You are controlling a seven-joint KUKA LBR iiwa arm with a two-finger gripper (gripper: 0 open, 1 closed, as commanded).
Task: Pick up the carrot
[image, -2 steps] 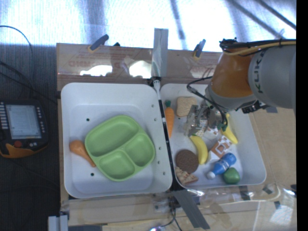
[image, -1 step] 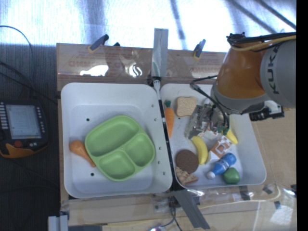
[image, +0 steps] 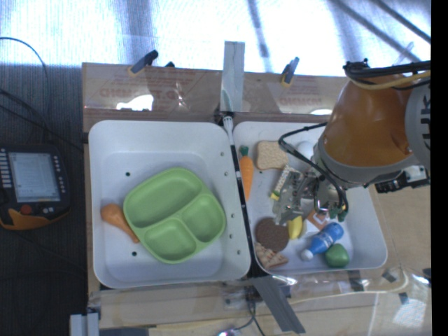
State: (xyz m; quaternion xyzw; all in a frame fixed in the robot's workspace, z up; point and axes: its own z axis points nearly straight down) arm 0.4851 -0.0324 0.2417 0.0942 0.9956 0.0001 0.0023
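Note:
The carrot (image: 246, 174) is orange with a small green top. It lies lengthwise against the left wall of the right bin (image: 364, 208), with the top pointing to the far side. My gripper (image: 297, 197) hangs over the middle of the right bin, about a hand's width to the right of the carrot and apart from it. It is low among the toy foods, and its tips blend with the clutter under it. The arm's orange band (image: 367, 128) covers the far right part of the bin.
A bread slice (image: 270, 155) lies just right of the carrot's top. A brown cookie (image: 271, 234), a yellow piece (image: 296, 226), a blue bottle (image: 323, 240) and a green fruit (image: 337, 255) crowd the near side. The left bin (image: 105, 145) holds a green divided plate (image: 175, 214) and an orange toy (image: 117, 218).

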